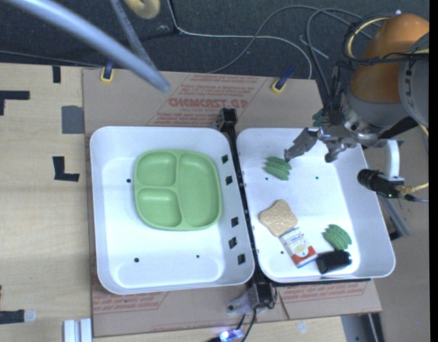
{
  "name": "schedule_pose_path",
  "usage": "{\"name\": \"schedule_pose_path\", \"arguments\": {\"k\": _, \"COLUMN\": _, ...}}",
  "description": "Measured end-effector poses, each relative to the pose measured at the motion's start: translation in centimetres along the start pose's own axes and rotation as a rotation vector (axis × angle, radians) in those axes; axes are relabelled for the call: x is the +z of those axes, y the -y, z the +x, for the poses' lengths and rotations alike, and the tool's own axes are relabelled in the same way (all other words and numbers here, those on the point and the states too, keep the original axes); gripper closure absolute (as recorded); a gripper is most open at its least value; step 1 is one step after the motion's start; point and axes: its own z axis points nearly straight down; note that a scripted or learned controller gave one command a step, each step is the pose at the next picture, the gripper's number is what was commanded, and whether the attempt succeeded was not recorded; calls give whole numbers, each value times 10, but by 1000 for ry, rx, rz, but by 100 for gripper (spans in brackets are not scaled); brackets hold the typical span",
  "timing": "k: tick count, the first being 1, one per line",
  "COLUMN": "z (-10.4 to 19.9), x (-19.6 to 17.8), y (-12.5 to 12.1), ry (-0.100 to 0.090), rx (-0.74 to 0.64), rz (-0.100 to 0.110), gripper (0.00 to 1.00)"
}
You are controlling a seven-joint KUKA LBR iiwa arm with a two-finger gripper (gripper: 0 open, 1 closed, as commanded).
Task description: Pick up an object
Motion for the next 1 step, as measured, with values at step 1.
{"name": "schedule_pose_path", "arguments": {"k": 1, "z": 7, "x": 45, "y": 1, "ry": 1, "rx": 0, "rz": 2, "gripper": 0}}
